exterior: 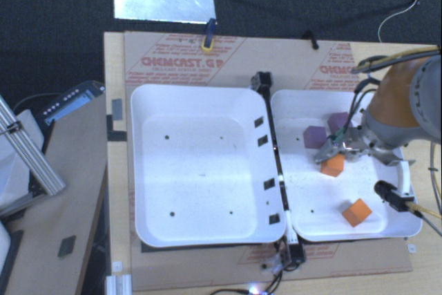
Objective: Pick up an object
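In the right bin (298, 217), my gripper (329, 155) reaches in from the right and hangs low over the bin's middle. A small orange block (333, 166) lies right at its tip, touching or nearly touching it. Just left of the gripper is a purple block (314, 136), and a second purple block (338, 122) sits behind it, partly covered by the wrist. Another orange block (357, 212) rests near the bin's front right.
The left bin (148, 217) stands beside the right one, with a black divider strip (273, 169) between them. The arm's grey and orange body (404, 103) covers the right bin's far right corner.
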